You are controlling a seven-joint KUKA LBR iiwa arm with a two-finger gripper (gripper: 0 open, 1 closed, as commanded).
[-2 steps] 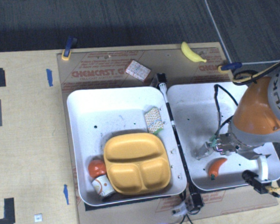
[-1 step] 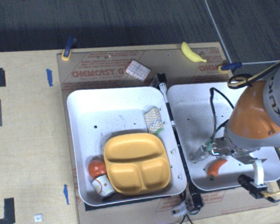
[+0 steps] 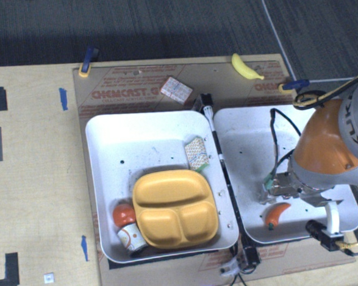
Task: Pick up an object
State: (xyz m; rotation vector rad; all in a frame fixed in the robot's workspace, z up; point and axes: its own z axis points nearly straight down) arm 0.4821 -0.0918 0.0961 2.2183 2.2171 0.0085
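Your gripper point(image 3: 279, 190) hung low in the right bin point(image 3: 245, 134), lower right of frame, finger state impossible to tell, orange carrot-like toy point(image 3: 275, 214) just below it.

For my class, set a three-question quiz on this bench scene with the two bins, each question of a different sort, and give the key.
1. True or false: the yellow tray lies in the right bin.
2. What lies closest to the gripper? A) banana B) carrot C) patterned packet
3. Fill in: the banana lies on the cardboard, ______ both bins.

Key
1. False: it lies in the left bin.
2. B: the carrot lies in the right bin just below the gripper; the packet is in the left bin.
3. Outside.
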